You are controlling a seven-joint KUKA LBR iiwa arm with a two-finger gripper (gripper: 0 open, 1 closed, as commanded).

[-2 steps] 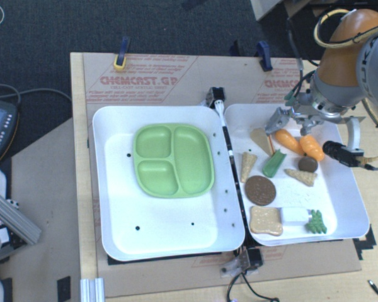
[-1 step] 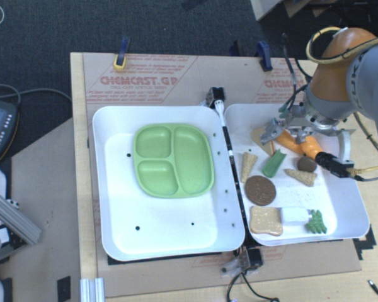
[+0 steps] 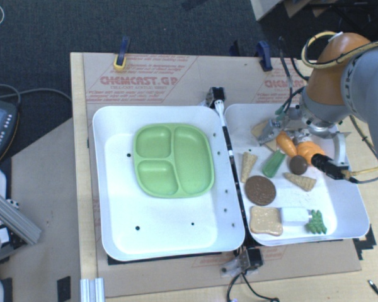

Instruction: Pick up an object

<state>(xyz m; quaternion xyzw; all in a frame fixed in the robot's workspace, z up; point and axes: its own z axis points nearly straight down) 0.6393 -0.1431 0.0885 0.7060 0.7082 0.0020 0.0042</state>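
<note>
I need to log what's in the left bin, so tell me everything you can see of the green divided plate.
The green divided plate is a pale green tray with rounded corners, plastic by its look and matte. Raised ridges split it into three compartments: two smaller ones on its left side, one above the other, and one long one down its right side. All three look bare. It lies flat, right side up, slightly turned, in the upper middle of the left bin, resting on the bin's white floor. Nothing else touches it.

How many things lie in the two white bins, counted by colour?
Green: 3 — divided plate, stick, leafy piece
Orange: 1 — carrot-like piece
Brown: 2 — round patty, small ball
Tan: 4 — toast, three wedges
Total: 10
</note>
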